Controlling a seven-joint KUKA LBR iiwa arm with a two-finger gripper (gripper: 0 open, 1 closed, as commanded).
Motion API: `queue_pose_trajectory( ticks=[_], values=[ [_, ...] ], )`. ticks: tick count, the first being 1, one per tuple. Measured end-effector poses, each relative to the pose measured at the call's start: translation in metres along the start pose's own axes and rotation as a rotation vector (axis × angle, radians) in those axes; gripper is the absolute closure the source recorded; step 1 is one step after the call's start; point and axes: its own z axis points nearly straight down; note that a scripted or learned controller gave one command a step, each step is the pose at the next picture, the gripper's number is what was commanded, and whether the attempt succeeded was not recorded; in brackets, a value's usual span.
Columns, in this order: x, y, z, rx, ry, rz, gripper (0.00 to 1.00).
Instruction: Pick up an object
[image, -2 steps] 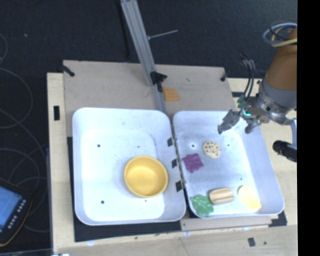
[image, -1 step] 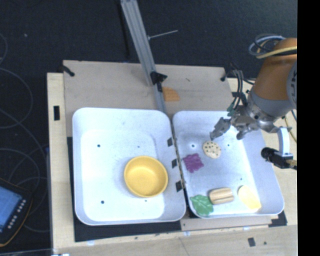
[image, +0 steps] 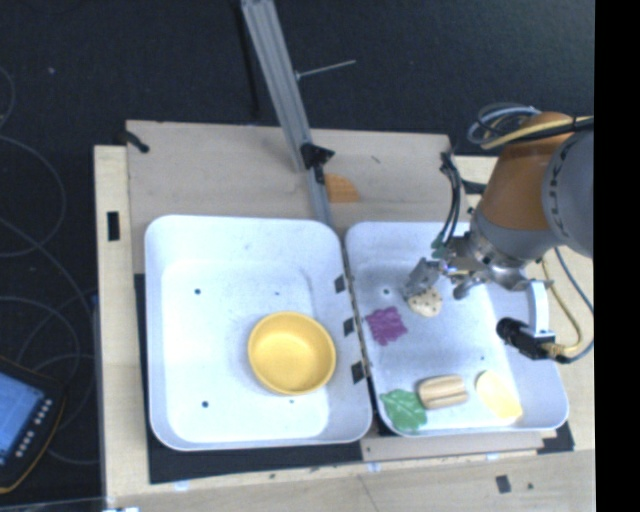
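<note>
Camera view puts the right bin's (image: 520, 415) front edge nearest to us, where three things lie in a row: a green leafy piece (image: 402, 408) at the front left corner, a tan bread-roll shape (image: 441, 390) just beside it, and a pale yellow piece (image: 498, 394) to the right of that. In the left bin (image: 190, 300) we see a yellow bowl (image: 291, 351) standing upright toward the front right. Further back in the right bin a purple piece (image: 385, 325) lies near the divider. Beyond it our gripper (image: 428, 288) hangs low over the bin, fingers apart, with a small beige speckled object (image: 426, 303) right at the fingertips; we cannot tell whether it is gripped or merely touched. Farthest back, an orange block (image: 341, 189) sits on the bench (image: 210, 170) beside a grey slanted rail (image: 282, 90).
</note>
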Motion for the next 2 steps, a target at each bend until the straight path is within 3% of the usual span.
queue_pose_trajectory(
  ticks=[1,2],
  values=[
    [-0.001,-0.003,0.062,-0.001,0.000,0.002,0.00],
    [-0.001,-0.001,0.048,-0.009,0.002,0.008,1.00]
  ],
)
